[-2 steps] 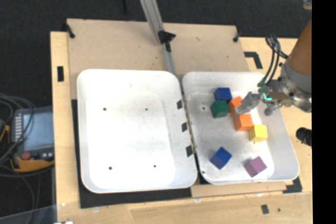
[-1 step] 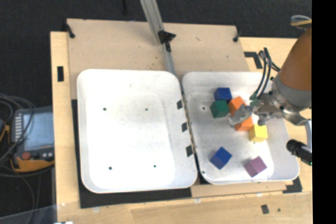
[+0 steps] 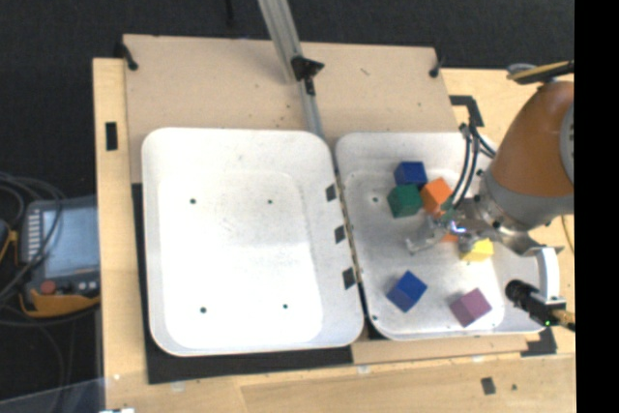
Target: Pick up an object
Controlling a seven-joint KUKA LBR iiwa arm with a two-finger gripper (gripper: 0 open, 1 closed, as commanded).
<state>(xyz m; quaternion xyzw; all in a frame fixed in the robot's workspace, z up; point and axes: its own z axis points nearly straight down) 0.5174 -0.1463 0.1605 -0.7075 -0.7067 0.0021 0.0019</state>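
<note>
Looking down on a wooden bench, we see two shallow white bins side by side. The left bin (image 3: 237,237) shows only its bare white floor with a few dark dots. The right bin (image 3: 363,160) holds a scatter of small cubes. Toward its far side a blue cube (image 3: 410,173) sits just beside a green cube (image 3: 404,200) and an orange cube (image 3: 436,192), the three packed close together. Nearer to us lie a second blue cube (image 3: 407,290) and, to its right, a purple cube (image 3: 471,307). A yellow cube (image 3: 477,250) rests between these two groups, at the right.

The grey arm with its orange band (image 3: 532,150) reaches in from the right, over the right bin. Its gripper (image 3: 435,232) hangs low, just near the orange cube and just left of the yellow cube. We cannot tell how the hand is set, nor whether it grasps anything.

A slanted metal pole (image 3: 276,5) rises beyond the bins.
</note>
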